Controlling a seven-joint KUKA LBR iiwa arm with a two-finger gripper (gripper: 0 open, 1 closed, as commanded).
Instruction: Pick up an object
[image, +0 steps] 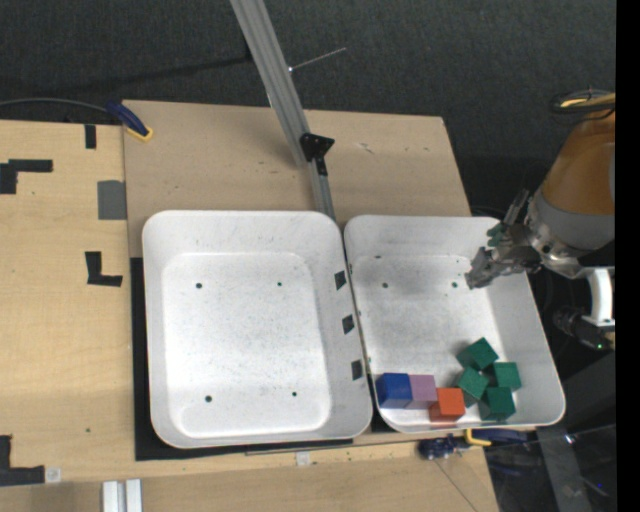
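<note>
Several small blocks lie in the near right corner of the right bin (420, 300): a blue block (394, 389), a pale purple block (423, 388), an orange block (450, 402) and a cluster of green blocks (488, 375). My gripper (482, 271) hangs over the right bin's far right part, well behind the blocks and apart from them. Nothing shows between its fingers.
The left bin (245, 325) sits beside the right one, with a shared rim down the middle. A grey metal pole (285, 85) slants across the bench behind the bins. The arm's orange band (580, 175) rises at the right edge.
</note>
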